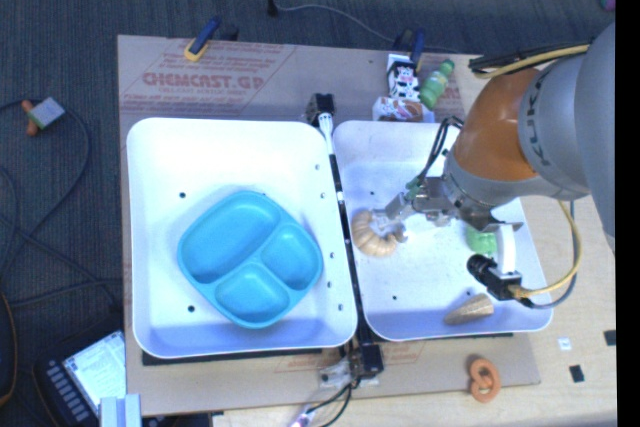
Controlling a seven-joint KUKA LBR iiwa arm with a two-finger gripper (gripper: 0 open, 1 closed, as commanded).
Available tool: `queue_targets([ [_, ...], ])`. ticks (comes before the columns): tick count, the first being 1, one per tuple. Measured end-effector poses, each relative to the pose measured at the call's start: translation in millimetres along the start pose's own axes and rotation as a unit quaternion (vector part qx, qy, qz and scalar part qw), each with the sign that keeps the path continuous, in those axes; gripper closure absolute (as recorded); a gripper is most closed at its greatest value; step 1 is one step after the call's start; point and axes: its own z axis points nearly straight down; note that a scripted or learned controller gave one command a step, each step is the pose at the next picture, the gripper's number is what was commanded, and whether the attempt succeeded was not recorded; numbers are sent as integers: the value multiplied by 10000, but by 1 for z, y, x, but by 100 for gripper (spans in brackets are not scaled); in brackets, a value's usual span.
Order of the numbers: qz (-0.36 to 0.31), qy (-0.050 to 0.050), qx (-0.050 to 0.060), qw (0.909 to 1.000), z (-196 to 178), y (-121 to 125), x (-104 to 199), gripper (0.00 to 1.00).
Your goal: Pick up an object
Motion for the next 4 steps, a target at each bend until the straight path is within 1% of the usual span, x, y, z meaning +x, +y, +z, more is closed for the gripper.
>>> queue_targets([
  [1,25,24,109,9999,20,-53,-1,0],
  [2,20,35,152,9999,-39,-70,-76,0],
  [3,9,49,146,9999,21,-71,-21,0],
  [4,1,38,145,9999,-16,74,-17,0],
])
